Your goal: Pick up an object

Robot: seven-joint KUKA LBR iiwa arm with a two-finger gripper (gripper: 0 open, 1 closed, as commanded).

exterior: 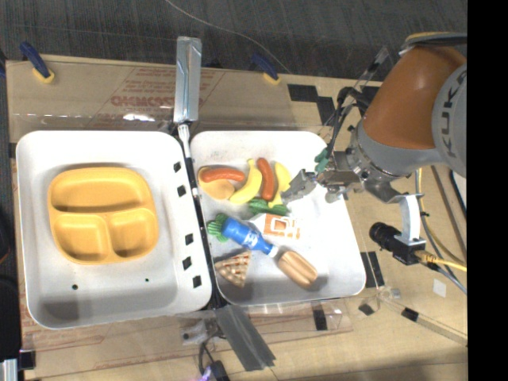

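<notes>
The right bin [345, 248] holds several toy foods. A yellow banana [251, 184] lies next to a red sausage [266, 178], and a sausage on an orange bun [218, 178] lies to their left. Below them are a green vegetable [265, 206], a blue bottle [246, 235], a small orange-and-white carton [282, 227], a brown bread roll [298, 267] and a waffle cone [232, 269]. My gripper [298, 186] hangs low over the bin's right half, just right of the banana and sausage. It is open, with nothing between its fingers.
The left bin [32, 292] carries a yellow divided tray [101, 213]. A metal divider bar [187, 78] stands at the back between the bins. The arm's grey body and orange band [413, 101] overhang the right bin's far right corner. Cables and a black fitting [393, 240] lie right of it.
</notes>
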